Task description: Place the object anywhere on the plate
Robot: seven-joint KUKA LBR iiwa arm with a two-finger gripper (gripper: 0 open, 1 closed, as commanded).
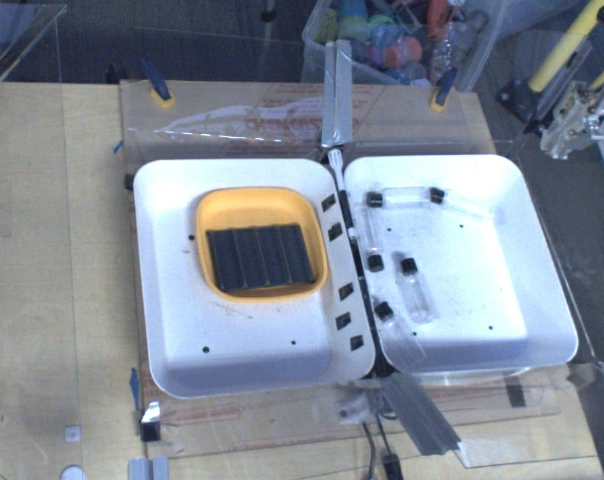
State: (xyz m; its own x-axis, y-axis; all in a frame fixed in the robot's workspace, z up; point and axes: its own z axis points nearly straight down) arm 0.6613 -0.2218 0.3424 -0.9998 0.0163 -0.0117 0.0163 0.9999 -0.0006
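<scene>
A yellow plate (216, 211) with rounded corners sits in the left white bin (172, 348). A dark rectangular block with lengthwise ridges (260, 256) lies flat on the plate, filling most of its floor. The gripper (575, 128) hangs at the far right of the camera view, past the upper right corner of the right bin (502, 338) and well away from the plate and the block. Nothing shows in it.
The right bin holds a clear tube with black caps (406, 199) near its back wall, another clear tube (416, 290) near the middle, and loose black caps (375, 263). A metal divider (337, 98) stands between the bins. A clear box of colourful toys (402, 18) sits behind.
</scene>
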